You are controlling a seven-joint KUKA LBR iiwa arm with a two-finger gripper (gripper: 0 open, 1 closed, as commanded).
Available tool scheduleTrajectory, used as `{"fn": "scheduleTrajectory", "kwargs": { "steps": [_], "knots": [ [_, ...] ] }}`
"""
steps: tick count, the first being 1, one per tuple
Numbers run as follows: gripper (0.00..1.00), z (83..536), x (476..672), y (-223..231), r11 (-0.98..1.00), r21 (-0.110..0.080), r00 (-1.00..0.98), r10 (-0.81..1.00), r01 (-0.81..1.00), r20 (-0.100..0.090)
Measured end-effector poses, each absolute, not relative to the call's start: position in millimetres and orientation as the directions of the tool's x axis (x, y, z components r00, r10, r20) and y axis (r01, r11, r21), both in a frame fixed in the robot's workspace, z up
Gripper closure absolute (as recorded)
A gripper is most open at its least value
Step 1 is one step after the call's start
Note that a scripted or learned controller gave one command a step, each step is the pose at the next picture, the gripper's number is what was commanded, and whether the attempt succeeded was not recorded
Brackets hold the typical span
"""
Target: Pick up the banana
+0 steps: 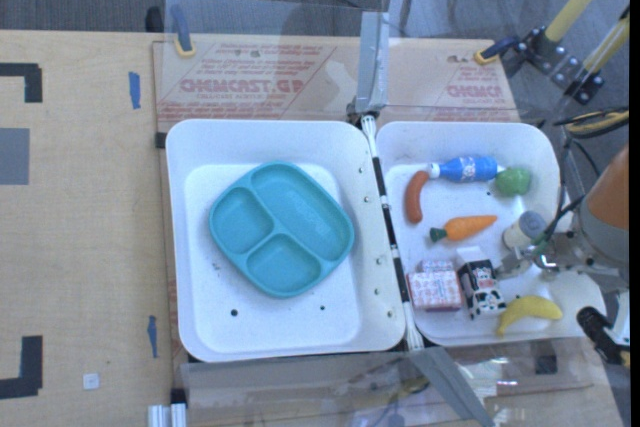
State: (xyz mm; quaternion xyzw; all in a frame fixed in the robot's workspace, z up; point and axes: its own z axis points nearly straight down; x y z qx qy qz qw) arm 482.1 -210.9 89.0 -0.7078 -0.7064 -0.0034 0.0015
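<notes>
The yellow banana (531, 312) lies at the front right corner of the right bin (400, 155), curved, with its tip pointing left. My gripper (528, 258) reaches in from the right edge and hovers just above and behind the banana, apart from it. The arm's orange band (610, 197) is at the far right. A small black-and-white item (481, 287) sits just left of the banana.
The right bin also holds a blue bottle (465, 169), a green item (513, 180), a red sausage (414, 197), a carrot (468, 228) and a pink box (435, 287). A teal divided plate (282, 228) lies in the left bin (190, 245).
</notes>
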Motion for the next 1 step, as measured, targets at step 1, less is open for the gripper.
{"fn": "scheduleTrajectory", "kwargs": {
  "steps": [1],
  "knots": [
    [1.00,98.9,482.7,-215.3,-0.006,0.010,0.006,1.000,1.000,-0.004]
  ]
}}
